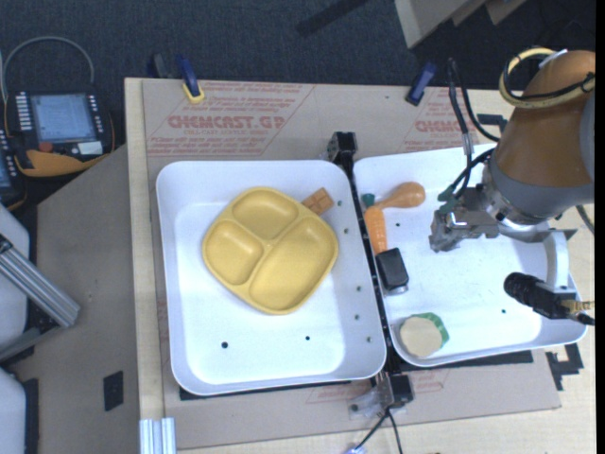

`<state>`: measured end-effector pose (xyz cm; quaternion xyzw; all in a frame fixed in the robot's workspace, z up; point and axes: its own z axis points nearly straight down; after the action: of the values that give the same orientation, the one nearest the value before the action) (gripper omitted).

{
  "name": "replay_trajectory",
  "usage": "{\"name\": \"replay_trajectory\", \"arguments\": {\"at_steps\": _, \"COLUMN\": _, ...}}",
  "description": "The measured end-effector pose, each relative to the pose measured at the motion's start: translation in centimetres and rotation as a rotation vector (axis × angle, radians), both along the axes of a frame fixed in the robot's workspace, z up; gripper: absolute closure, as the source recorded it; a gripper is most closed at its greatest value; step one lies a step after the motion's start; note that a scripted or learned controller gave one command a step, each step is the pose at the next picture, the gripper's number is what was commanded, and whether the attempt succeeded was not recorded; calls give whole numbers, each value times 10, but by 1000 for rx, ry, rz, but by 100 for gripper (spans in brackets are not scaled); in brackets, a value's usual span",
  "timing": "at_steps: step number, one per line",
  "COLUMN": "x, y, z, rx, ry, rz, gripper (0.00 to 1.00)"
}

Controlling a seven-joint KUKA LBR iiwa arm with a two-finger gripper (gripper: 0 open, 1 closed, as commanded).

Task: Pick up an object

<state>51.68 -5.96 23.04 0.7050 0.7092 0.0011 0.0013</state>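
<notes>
In the right bin (492,334) lie an orange carrot (376,227) with a green top, a tan pear-shaped piece (404,196), a black block (391,270) and a round cream piece with a green rim (422,335). My gripper (450,234) hangs over the middle of this bin, right of the carrot and the black block and apart from both. Nothing shows in its grasp. The left bin (189,282) bears a yellow divided plate (270,251) with a small brown block (318,200) at its upper right edge.
The two bins meet along a narrow seam with a black clamp (341,146) at its far end. The bench board (236,116) stretches behind the bins. A screen unit (59,126) stands off the bench at far left.
</notes>
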Motion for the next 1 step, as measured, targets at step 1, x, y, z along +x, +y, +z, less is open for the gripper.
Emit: {"name": "replay_trajectory", "arguments": {"at_steps": 1, "x": 24, "y": 39, "z": 1, "rx": 0, "ry": 0, "rz": -1, "gripper": 100}}
